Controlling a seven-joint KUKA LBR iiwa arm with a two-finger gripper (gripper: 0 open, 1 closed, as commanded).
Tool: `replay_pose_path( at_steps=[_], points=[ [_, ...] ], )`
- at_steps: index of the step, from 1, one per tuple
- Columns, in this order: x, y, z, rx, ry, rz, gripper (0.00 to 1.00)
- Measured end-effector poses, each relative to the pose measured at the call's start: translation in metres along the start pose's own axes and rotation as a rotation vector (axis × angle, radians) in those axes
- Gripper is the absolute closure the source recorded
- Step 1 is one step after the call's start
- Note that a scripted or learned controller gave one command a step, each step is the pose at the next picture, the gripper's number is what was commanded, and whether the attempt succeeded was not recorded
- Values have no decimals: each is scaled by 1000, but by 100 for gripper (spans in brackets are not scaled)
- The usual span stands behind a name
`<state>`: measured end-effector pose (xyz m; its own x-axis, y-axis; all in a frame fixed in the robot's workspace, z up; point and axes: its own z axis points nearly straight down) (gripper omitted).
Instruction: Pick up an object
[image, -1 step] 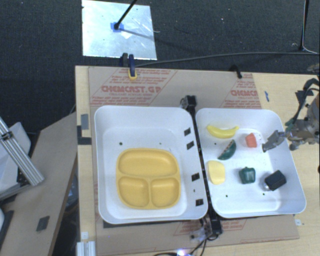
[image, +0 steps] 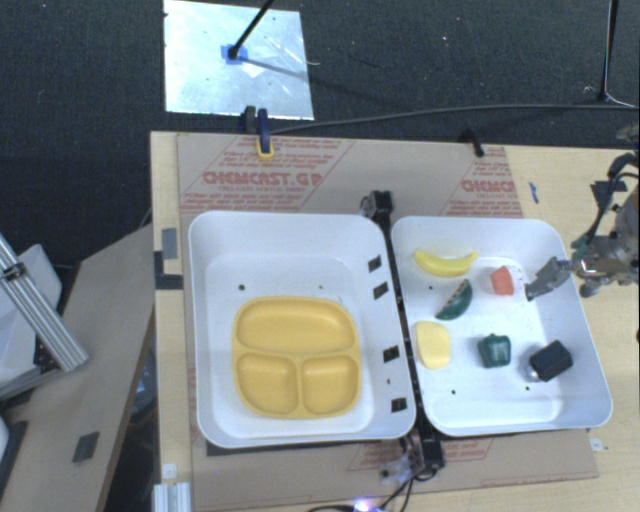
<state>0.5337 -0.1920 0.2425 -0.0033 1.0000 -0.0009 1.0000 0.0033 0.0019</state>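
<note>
The right bin (image: 575, 400) holds a yellow banana (image: 445, 262), a watermelon slice (image: 456, 300), a small orange-red piece (image: 502, 281), a pale yellow piece (image: 433, 344), a dark green pepper (image: 494, 350) and a black block (image: 550, 361). My gripper (image: 567, 280) hangs over the bin's right rim, just right of the orange-red piece and above the black block. It is open with nothing between its fingers.
The left bin (image: 215, 250) carries a yellow divided plate (image: 296, 356). Black clips line the seam (image: 395, 330) between the bins. A cable (image: 440, 112) runs across the bench's back, and a metal sheet (image: 235, 58) lies on the floor behind it.
</note>
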Motion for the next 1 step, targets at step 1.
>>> replay_pose_path(
  at_steps=[1],
  points=[
    [1, -10, 51, 4, 2, 2, 0]
  ],
)
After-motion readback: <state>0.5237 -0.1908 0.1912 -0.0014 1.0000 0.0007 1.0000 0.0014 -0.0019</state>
